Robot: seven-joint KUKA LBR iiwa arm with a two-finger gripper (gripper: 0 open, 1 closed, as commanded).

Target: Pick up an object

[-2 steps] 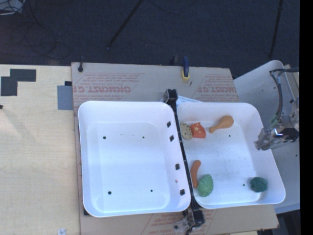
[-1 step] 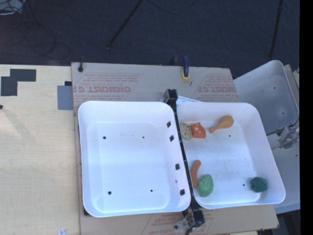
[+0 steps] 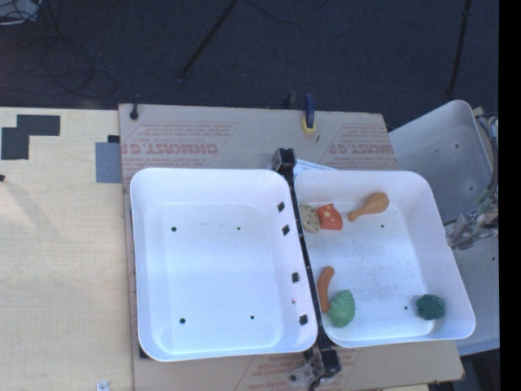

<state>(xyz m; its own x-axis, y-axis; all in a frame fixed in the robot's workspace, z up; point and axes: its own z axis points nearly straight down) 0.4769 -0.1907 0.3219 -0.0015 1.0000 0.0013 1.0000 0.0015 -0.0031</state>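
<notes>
The right white bin holds several small toys. A tan drumstick lies near its far side. A red piece and a speckled beige round piece touch each other by the bin's left wall. An orange sausage shape lies along that wall nearer the front, with a light green lumpy object against its lower end. A dark green lump sits alone in the front right corner.
The left white bin adjoins the right one along a black divider. Both rest on a cardboard sheet. A blue and yellow clamp stands at the far edge. A grey metal plate with cabling flanks the right bin.
</notes>
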